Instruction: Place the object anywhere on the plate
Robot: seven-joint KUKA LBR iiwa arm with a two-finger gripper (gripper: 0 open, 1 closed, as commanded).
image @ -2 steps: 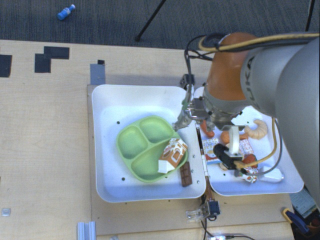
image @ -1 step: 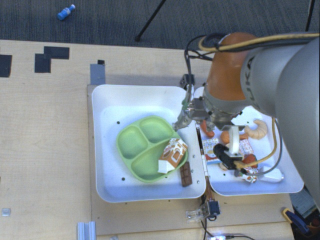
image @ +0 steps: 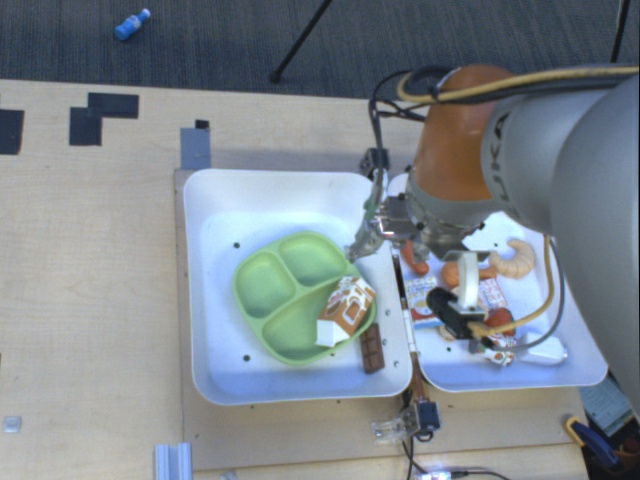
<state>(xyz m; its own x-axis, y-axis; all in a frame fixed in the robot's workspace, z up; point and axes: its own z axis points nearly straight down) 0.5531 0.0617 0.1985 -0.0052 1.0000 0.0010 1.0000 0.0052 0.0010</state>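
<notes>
Green plate — carton on rim.

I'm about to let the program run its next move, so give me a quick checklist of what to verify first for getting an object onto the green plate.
1. Plate sits flat in the left bin: ok.
2. Free space on plate: ok, the two upper compartments look bare.
3. Something already on plate: a small carton rests on its right rim, partly overhanging; not ok if it should lie fully on.
4. Brown bar lies beside the plate, off it: not ok.
5. Gripper holding an object: cannot tell, the wrist hides it.
6. Objects left in the right bin: ok, several remain.
</notes>
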